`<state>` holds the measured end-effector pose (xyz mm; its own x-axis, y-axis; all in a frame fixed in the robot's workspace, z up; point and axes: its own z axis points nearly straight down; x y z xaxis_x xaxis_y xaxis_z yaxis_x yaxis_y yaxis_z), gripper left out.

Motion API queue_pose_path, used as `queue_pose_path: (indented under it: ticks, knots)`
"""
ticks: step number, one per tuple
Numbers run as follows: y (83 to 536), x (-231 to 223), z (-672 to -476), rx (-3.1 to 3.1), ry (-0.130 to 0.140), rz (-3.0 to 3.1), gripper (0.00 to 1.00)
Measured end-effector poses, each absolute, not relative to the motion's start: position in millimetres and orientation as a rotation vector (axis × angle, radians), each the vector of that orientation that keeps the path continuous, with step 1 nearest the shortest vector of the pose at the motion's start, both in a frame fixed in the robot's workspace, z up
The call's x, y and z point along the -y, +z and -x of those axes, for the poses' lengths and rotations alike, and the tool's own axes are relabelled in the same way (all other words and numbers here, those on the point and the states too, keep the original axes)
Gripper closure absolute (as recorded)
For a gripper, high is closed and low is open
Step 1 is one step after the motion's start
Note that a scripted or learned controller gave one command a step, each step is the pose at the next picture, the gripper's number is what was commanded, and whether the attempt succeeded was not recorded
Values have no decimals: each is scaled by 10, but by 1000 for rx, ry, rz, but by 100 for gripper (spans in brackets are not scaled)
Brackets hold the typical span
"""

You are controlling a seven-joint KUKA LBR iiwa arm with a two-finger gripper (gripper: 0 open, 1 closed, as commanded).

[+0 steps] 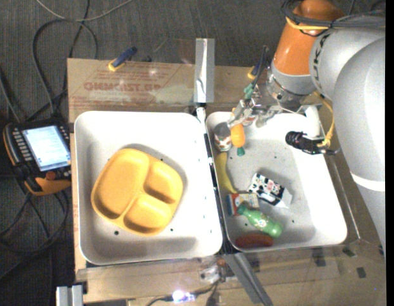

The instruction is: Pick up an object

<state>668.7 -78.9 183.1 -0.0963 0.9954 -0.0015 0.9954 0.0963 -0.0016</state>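
Note:
My gripper hangs over the far left corner of the right bin. Directly under it is a small orange toy with a green tip, touching or nearly touching the gripper. A grey round thing lies just left of the orange toy, against the bin's wall. Closer to the front of this bin lie a yellow banana, a black and white packet, a green bottle and a red piece.
The left bin holds a yellow divided plate. A handheld control pad rests left of the bins. A cardboard sheet lies behind them. The arm's large grey body overhangs the right side.

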Motion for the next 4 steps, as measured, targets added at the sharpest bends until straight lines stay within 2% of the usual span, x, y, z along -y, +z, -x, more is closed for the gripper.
queue_pose_path:
  ticks: [1, 2, 3, 4]
  knots:
    - [1826, 792, -6684, 2325, 5, 2112, 0]
    - [1409, 1065, -6765, 2383, -27, 2087, 0]
    - [1302, 1119, -6634, 2439, -38, 2043, 0]
    - [1287, 1120, -6602, 2446, -38, 2033, 0]
